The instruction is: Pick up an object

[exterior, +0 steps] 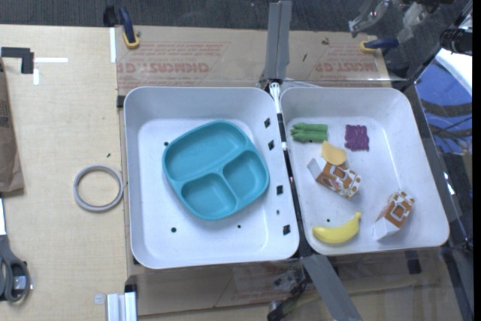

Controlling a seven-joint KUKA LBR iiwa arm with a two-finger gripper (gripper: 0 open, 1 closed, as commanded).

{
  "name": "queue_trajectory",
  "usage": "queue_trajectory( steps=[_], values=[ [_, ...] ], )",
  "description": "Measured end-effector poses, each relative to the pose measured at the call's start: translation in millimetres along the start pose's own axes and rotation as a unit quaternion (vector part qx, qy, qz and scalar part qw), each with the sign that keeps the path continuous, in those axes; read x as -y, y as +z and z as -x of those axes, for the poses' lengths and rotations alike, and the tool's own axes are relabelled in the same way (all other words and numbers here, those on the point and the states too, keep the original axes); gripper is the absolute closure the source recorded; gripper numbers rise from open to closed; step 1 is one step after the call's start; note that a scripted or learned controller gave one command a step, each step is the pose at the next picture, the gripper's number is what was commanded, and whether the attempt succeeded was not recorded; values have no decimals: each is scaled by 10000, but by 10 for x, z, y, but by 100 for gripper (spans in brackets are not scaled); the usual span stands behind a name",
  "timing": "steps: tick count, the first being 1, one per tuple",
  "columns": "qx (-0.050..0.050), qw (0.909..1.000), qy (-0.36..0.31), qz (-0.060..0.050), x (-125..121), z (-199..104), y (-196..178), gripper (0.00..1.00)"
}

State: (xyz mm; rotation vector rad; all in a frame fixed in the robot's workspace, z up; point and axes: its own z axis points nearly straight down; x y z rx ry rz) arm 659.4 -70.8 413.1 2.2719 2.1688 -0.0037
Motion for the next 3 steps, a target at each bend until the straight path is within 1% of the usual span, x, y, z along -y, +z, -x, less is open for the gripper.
queue_trajectory(
  steps=[1,2,3],
  values=[
    [-4,9963,859,-12,-4,258,2395,0],
    [-11,10000,-28,-2,543,666,3220,0],
    [-5,9927,-1203,12,110,951,3211,0]
  ],
)
